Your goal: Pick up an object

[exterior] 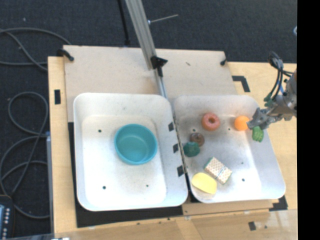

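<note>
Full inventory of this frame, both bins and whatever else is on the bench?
left bin: 1, white, left half of bench
right bin: 1, white, beside it on the right
bowl: 1, teal, middle of left bin
ring: 1, red-orange, upper middle of right bin
ball: 1, orange, right of the ring
green object: 1, at right bin's right edge, below the gripper
brown object: 1, left part of right bin
dark green object: 1, just below the brown one
patterned box: 1, beige, lower right bin
yellow object: 1, rounded, lower edge of right bin
metal pole: 1, grey, above the bins
gripper: 1, grey, at right bin's right edge
</note>
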Controlling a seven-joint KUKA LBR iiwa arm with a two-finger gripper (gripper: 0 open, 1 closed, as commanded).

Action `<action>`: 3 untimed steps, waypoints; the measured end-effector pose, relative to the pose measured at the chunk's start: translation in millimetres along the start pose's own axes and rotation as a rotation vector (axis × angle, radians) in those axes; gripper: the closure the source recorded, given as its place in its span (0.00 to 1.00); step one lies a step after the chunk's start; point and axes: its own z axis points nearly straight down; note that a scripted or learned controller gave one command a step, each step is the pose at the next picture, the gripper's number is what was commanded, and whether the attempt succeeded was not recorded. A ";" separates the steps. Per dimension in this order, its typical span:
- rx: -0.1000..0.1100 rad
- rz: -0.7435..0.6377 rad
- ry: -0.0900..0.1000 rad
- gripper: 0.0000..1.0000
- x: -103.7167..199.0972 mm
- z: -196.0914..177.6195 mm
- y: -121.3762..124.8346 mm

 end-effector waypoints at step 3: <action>0.007 -0.005 0.003 1.00 102.8 -20.2 15.7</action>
